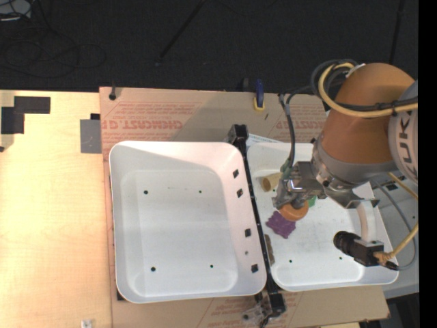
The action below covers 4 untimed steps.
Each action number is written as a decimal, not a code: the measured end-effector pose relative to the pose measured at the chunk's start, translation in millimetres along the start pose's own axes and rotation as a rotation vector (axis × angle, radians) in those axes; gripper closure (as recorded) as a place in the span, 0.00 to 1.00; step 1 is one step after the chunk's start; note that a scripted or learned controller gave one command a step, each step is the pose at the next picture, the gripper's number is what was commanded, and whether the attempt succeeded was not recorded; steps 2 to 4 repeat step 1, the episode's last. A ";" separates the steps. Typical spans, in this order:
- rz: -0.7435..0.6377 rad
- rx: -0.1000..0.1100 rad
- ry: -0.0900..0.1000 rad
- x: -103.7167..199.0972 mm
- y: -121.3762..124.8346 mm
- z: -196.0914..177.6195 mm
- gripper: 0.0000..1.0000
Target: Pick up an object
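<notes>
My gripper [293,191] hangs low over the left part of the right bin [321,273], under the grey and orange wrist. Right beneath it sits an orange round object [295,212], partly covered by the gripper. A purple object [280,224] lies against the orange one on its lower left. A small green piece [311,201] peeks out at the gripper's right side. A beige cylinder [270,181] lies to the gripper's left, near the bin's left wall.
The left bin [130,183] stands beside the right one, with a black divider strip [247,203] between them. Both rest on a cardboard sheet [157,118] on the wooden bench. The arm's bulk covers the right bin's far right part.
</notes>
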State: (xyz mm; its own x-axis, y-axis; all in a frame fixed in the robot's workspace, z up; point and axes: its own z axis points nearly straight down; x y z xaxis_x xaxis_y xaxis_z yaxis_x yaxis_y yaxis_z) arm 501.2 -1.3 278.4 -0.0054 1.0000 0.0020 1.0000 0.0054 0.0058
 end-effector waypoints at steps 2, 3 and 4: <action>0.002 0.011 -0.001 50.7 29.1 32.4 1.00; 0.002 0.011 -0.001 50.7 29.1 32.4 1.00; 0.002 0.011 -0.001 50.7 29.1 32.4 1.00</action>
